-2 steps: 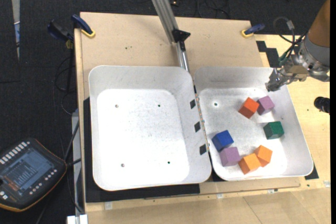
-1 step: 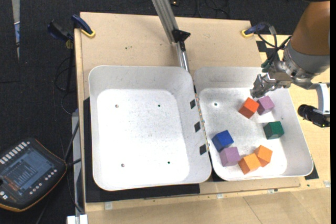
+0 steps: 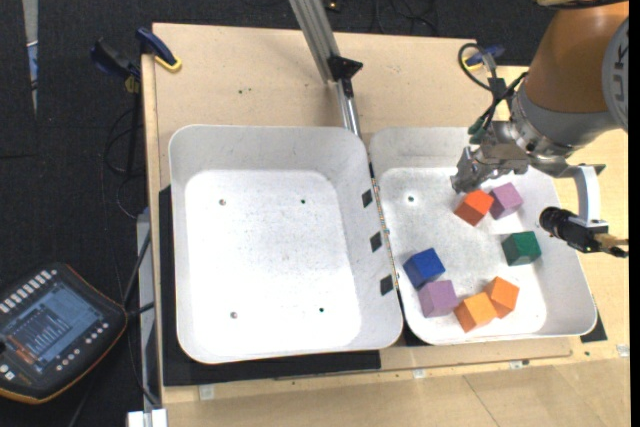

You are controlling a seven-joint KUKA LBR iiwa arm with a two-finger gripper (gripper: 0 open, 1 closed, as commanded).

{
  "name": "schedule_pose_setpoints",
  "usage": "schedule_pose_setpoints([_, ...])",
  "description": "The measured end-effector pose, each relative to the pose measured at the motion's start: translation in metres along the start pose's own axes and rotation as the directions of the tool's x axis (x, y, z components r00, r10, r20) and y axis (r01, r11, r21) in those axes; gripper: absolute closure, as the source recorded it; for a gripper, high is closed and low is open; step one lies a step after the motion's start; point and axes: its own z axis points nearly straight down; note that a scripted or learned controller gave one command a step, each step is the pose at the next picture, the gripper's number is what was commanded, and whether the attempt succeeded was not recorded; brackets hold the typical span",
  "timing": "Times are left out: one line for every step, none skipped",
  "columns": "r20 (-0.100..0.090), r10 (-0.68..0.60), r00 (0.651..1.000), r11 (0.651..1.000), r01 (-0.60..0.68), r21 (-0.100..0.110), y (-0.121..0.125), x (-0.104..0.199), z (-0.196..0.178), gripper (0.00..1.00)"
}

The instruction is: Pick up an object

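The right bin [image 3: 420, 330] holds several small blocks. An orange-red block [image 3: 474, 207] and a purple block [image 3: 506, 199] lie together near its back. A green block [image 3: 521, 247] sits at the right, a blue block [image 3: 425, 266] and a light purple block [image 3: 437, 297] toward the front, and two orange blocks [image 3: 489, 303] at the front right. My gripper [image 3: 472, 177] hangs just above and behind the orange-red block, its fingers pointing down at the block's upper left edge. No block shows between the fingers.
The left bin [image 3: 185, 175] stands beside the right one. A slanted metal pole [image 3: 310, 15] crosses the back of the bench. A black fitting [image 3: 570, 230] on a white bracket juts over the right bin's right rim. A teach pendant [image 3: 50, 330] lies at the lower left.
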Motion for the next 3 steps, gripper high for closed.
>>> schedule_pose_setpoints([0.0, 0.001, 1.0, 1.0, -0.001, 0.002, -0.017, 0.045, 0.004, 1.0])
schedule_pose_setpoints([0.0, -0.001, 1.0, 1.0, 0.001, 0.0, -0.016, 0.095, 0.009, 1.0])
schedule_pose_setpoints([0.0, -0.001, 1.0, 1.0, 0.001, 0.002, -0.033, 0.154, 0.014, 1.0])
